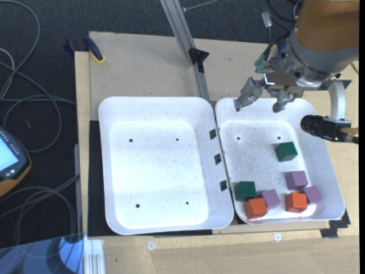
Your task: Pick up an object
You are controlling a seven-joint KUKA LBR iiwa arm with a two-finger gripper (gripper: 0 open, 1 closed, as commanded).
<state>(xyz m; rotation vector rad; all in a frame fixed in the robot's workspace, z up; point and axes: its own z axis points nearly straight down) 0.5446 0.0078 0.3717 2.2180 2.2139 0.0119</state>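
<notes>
Grey gripper (263,99) hangs w/ fingers spread, nothing between, above right bin (328,170) w/ 7 blocks.

In the upper right of the frame you see the arm (328,24): a broad orange band (331,7) wraps its rounded body, and below that band sits a grey ring with a paler rim. Under the ring you find a cluttered wrist block in grey metal, with a small green part on its left side and thin wires running up along it. From it hangs the pincer (265,100), two stubby metal-grey fingers (247,96) with blocky, angled ends.
</notes>
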